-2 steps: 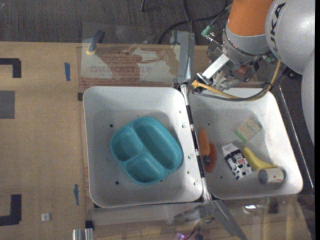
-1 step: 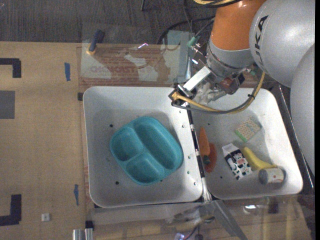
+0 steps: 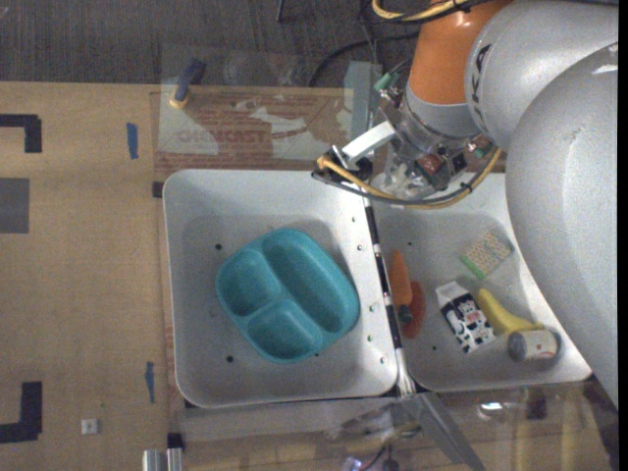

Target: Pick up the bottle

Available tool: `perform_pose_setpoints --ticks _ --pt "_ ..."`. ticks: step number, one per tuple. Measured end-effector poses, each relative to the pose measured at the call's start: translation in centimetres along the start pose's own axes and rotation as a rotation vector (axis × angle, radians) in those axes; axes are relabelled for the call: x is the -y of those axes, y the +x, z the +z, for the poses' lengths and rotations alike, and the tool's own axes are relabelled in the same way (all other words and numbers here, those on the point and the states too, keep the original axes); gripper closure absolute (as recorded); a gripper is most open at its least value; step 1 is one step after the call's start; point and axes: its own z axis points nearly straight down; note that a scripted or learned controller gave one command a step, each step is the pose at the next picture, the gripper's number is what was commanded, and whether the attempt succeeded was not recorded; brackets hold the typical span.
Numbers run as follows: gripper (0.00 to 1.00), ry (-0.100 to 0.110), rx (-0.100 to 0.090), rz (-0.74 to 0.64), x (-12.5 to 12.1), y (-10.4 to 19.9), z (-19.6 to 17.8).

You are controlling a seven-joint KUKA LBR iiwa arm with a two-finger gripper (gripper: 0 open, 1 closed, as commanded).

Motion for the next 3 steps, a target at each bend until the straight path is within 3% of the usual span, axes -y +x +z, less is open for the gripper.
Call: perform_pose_setpoints --ticks 1,2,3 --pt "1.00 -0.003 -0.005 0.268 3.1 0.1 -3.7" --pt "1.00 -0.003 -0.006 0.355 3.5 5.5 -7.0" --pt "1.00 -0.003 -0.005 0.346 8.5 4.5 -6.6"
